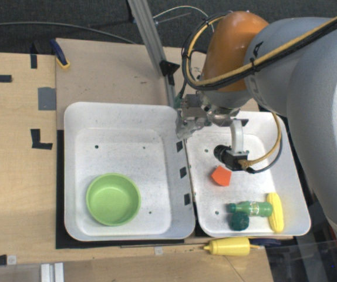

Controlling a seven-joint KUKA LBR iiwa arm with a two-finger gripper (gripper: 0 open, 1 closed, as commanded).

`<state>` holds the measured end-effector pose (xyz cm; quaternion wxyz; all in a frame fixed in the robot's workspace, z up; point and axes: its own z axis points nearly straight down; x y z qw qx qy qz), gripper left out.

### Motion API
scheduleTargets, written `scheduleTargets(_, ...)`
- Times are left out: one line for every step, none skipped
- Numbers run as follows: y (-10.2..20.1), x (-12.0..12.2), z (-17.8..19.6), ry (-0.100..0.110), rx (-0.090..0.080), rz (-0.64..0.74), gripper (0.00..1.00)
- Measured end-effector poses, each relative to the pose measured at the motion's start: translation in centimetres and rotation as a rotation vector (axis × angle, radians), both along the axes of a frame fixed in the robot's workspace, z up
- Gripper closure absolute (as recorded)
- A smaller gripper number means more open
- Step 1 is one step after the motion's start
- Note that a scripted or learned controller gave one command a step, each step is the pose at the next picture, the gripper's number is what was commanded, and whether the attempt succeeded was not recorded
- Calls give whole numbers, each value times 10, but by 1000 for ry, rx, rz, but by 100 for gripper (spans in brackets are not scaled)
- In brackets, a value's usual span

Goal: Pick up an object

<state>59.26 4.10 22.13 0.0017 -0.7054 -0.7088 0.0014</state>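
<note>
Nearest object: small orange block with flat faces (221,176), lying loose on the floor of the right bin, about mid-bin; nothing touches it.
Other objects: clear green plastic bottle (249,208) lying on its side near the front wall; a dark green lumpy piece (238,221) touching its left end; a yellow banana-shaped toy (275,211) at its right end.
Gripper: grey metal two-finger gripper (187,122) sits over the rear left corner of the right bin, by the wall shared with the left bin, well apart from the orange block.
Gripper state: cannot tell how far open it is; no object is seen in it.
Surface: pale wooden bench (16,175) with black tape marks and a brown board under the bins.
Room: dark carpet behind; a slanted grey metal pole (148,34); a blue and yellow clamp (60,54).
Left bin: shallow white tray (121,119) holding a round lime-green plastic bowl (113,199), upright, in the front left part.
Right bin: shallow white tray (206,216) holding the four small objects.
Bench edge: yellow squeeze bottle (230,247) lying just in front of the right bin.
</note>
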Motion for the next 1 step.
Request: scheduleTargets(59,-15,0,0,1,3,100)
